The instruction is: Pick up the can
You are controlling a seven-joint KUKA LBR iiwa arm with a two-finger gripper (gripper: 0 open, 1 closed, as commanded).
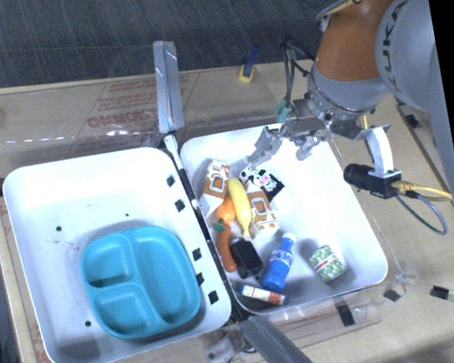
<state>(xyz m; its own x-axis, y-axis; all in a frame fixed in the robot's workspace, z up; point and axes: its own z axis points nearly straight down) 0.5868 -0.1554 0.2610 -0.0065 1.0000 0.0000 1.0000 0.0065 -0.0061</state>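
**Can lying untouched in right bin; gripper hovering over the bin's far side**

The can point(327, 262) is lying on its side on the floor of the right bin point(340, 182), near the front right corner. Its long axis is running diagonally, one end pointing toward the bin's front right corner and the other toward the back left. The label is showing a green and white pattern. Nothing is touching it; the blue bottle point(277, 265) is lying just beside it on the left, with a gap between them.

The gripper point(285, 142) is hanging over the far part of the right bin, well apart from the can. Whether its fingers are apart or together cannot be told from this view. Nothing is showing between them.

A cluster of items is sitting against the bin's left wall: a banana point(239, 204), an orange carrot-like piece point(225, 250), a black block point(245, 255) and a black-and-white patterned item point(263, 180).

In the left bin point(34, 219) a teal divided tray point(140, 280) is resting flat.
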